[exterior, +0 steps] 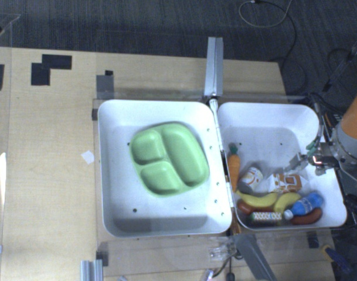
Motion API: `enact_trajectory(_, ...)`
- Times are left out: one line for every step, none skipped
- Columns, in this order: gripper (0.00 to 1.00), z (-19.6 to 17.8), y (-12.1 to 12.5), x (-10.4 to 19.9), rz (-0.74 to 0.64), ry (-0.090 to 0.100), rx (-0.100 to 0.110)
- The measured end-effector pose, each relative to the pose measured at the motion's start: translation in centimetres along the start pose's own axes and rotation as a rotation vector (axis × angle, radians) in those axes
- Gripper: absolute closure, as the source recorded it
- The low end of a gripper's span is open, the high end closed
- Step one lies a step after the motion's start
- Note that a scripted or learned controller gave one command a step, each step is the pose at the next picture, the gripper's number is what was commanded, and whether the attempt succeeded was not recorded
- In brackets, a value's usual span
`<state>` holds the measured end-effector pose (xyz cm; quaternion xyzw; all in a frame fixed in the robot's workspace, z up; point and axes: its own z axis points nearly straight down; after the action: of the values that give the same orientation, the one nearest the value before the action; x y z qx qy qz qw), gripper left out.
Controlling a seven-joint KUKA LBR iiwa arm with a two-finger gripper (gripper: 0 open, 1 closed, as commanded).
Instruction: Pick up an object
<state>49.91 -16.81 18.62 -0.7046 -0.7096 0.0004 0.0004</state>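
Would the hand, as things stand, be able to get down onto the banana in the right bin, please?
Probably yes. The banana lies on top of the pile, with nothing over it, and the hand hovers just up and to the right of it inside the same right bin; neighbouring items crowd its sides, though.

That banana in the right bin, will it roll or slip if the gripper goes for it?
The banana is curved and lies flat, so it probably won't roll. Its skin looks smooth, so it may slip in a narrow pinch. It is wedged among the small blue bottle, the carrot and other items, so lifting it may drag neighbours along.
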Motion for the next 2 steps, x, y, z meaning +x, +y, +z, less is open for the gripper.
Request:
enact_trajectory(0.0, 6.8, 0.4, -2.7, -0.033, -0.009, -0.036)
enact_trajectory(1.0, 5.7, 0.7, -3.1, -0.035, -0.016, -0.043)
